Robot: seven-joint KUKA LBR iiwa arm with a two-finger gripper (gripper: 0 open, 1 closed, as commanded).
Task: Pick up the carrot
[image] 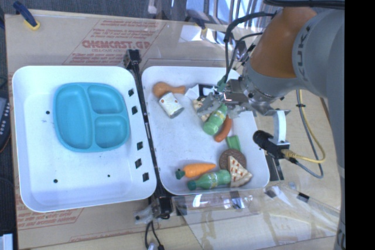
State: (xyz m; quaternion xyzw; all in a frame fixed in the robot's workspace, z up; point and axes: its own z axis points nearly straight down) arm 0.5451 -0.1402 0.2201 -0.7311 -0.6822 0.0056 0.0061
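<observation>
The left bin (23,126) holds a blue plate (91,116). In the right bin (176,143), the carrot (196,170) lies near the front, beside a green bottle (212,180). The gripper (218,103) hangs farther back over other toys; I cannot tell its state. It must come forward next. The cardboard (111,44) reads "CHEMCAST".

Bright, even overhead light; glare on clear plastic sheet (222,9); slight softness.
</observation>
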